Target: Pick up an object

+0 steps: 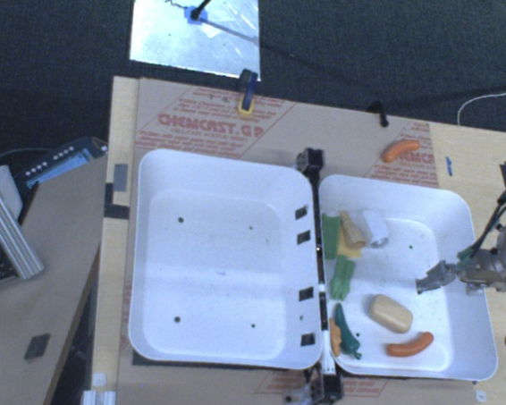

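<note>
The right bin (467,215) holds several objects. A tan oval block (390,312) lies near the front, with an orange sausage (409,346) just in front of it. Along the bin's left wall lie a green strip (330,235), a green piece (342,277) and a teal piece (347,335). A cream piece (351,232) and a white cylinder (374,228) sit toward the back. My gripper (431,281) hangs over the right half of this bin, to the right of and slightly behind the tan block, apart from it. I see nothing held in it.
The left bin (144,258) stands beside the right one, with black clips (308,239) along the shared wall. Another orange sausage (400,150) lies on the board behind the right bin. A yellow and blue clamp (246,93) sits at the board's back edge.
</note>
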`<state>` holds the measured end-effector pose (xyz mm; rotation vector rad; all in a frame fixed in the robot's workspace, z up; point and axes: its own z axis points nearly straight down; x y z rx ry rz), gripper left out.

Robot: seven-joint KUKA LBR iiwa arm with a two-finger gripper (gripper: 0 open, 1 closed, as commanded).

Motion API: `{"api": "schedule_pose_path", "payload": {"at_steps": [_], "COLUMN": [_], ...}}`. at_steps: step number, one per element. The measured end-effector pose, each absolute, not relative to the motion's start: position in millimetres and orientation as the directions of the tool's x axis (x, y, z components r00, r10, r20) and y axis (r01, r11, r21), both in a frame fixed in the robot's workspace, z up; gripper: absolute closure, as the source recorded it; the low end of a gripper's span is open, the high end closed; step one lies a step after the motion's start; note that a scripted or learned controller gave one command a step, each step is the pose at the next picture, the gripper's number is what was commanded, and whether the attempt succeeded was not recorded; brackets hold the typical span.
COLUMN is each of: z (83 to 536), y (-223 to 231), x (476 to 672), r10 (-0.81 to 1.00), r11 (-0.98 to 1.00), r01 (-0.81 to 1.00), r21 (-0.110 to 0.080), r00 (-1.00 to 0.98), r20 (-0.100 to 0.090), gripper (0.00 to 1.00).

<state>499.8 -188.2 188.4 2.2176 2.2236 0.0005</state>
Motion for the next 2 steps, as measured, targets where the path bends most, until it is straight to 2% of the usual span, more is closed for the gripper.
{"api": "schedule_pose_path", "payload": {"at_steps": [1,2], "z": [80.3,95.0], "y": [-141.3,-144.8], "x": [486.6,487.8], "r10": [1.000,1.000], "r11": [0.007,0.003], "r01": [1.000,1.000], "r21": [-0.002,0.003], "r00": [-0.007,-0.003], "r20": [0.004,0.000], "gripper": [0.00,1.00]}}
